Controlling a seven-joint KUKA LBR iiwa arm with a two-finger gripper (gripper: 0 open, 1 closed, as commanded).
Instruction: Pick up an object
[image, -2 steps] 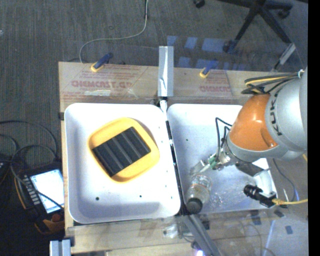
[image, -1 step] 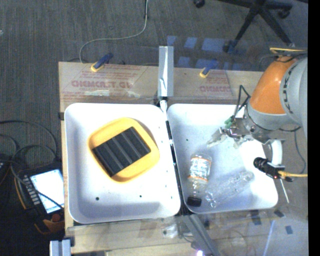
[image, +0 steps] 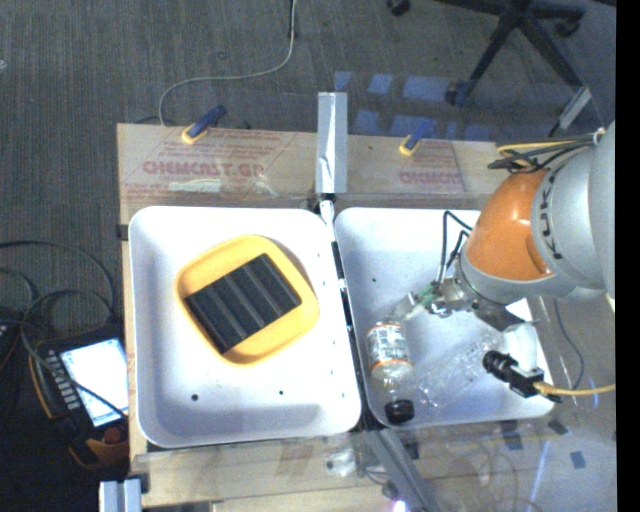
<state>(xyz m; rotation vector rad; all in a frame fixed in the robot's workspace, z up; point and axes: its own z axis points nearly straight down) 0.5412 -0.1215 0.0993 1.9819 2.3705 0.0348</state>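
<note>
A clear plastic bottle (image: 388, 350) with a pale label lies in the right bin (image: 400, 240), near its left wall, and a black cap (image: 400, 408) sits at its near end. Beside it, to the right, lies a crumpled see-through plastic piece (image: 452, 372). My gripper (image: 432, 298) hangs low over the right bin just above and right of the bottle's far end. Nothing shows between its tips. In the left bin (image: 160, 240) rests a yellow rounded block (image: 300, 318) with a black ribbed top (image: 245, 300).
A metal divider post (image: 327, 150) stands at the back between the two bins. The grey arm with its orange band (image: 510, 240) covers the right bin's right side. Cardboard (image: 220, 170) with two clamps lies behind the bins.
</note>
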